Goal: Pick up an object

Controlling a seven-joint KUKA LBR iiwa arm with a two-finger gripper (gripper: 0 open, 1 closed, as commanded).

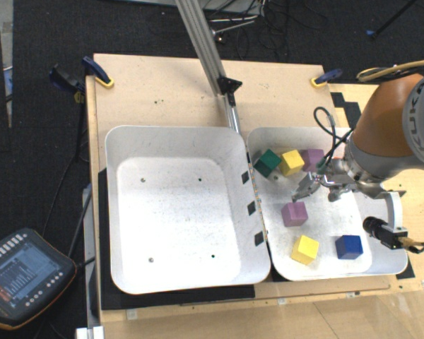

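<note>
camera view looks down at a slant on the gripper (308, 187), which hangs low over the right bin (381, 263), its dark fingers pointing left; whether they are spread or closed i cannot tell from up here, and nothing shows plainly between them. just below it lies a purple cube (294, 213). up-left sit a yellow cube (292, 162) and a green cube (268, 163) close together, with another purple cube (312, 159) beside the yellow one, partly behind the cables. nearer the front edge are a second yellow cube (305, 249) and a blue cube (348, 246), a little apart from each other. the arm (389, 129) comes in from the right, orange band over grey. the left bin (120, 189) sits touching the right one along a shared wall that carries small black tabs. both rest on a pale wooden bench (162, 83) with blue and yellow clamps (97, 73) at its back corners. a slanted metal rail (198, 30) crosses the back. on the dark floor at lower left lies a teach pendant (21, 277); its screen is lit but unreadable.
</note>
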